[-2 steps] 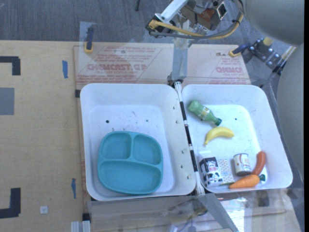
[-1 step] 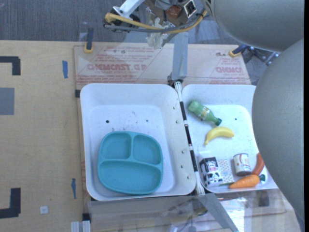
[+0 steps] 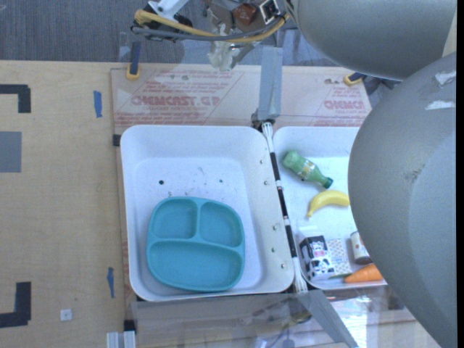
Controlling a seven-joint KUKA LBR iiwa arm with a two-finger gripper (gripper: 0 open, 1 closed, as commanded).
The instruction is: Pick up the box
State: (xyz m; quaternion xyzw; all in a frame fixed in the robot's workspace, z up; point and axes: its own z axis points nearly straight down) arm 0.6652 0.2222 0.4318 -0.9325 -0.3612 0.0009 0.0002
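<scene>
The box [image 3: 315, 257] is small, white with black print, and lies near the front of the right bin [image 3: 319, 140]. My gripper [image 3: 222, 55] hangs high over the back edge of the bench, beyond the left bin [image 3: 138, 194] and far from the box. Nothing shows under the gripper. The grey arm covers the right side of the right bin.
A teal divided plate [image 3: 196, 243] lies in the left bin. The right bin also holds a green bottle [image 3: 306, 168], a banana [image 3: 328, 201], a carrot [image 3: 362, 274] and a small can [image 3: 357, 246]. A grey divider post [image 3: 270, 85] stands between the bins at the back.
</scene>
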